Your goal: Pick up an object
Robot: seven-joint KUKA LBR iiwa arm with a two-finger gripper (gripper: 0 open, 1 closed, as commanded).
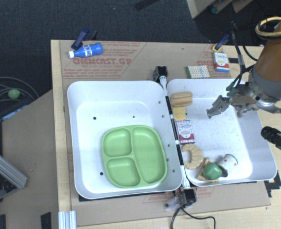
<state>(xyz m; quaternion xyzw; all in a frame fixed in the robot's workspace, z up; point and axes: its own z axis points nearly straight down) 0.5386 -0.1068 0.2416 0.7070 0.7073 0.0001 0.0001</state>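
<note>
Objects for picking are gathered in the right bin (255, 171), while a green plate (132, 155) with 3 compartments is seen lying flat in the left bin (78, 99). Beyond the left bin, on the bench (59, 128), a blue bottle (85, 50) is laid on its side. Along the right bin's left wall a tan block (181, 99) is placed at the far end, with a yellow piece (179, 112) just in front of it. A small red-and-white box (185, 131) is found next along that wall, nearer the camera. In the near left corner a round beige ring (194, 155) is touched by a green item (213, 171), and a small white-and-red item (229, 160) lies just beside that. Behind the right bin, 2 small cards (198, 71) (220, 61) are set on the bench. The gripper (216, 109) is held above the bin's far middle, over bare floor, well apart from the items. Whether its jaws are wide or narrow cannot be told; nothing is seen between them.
</note>
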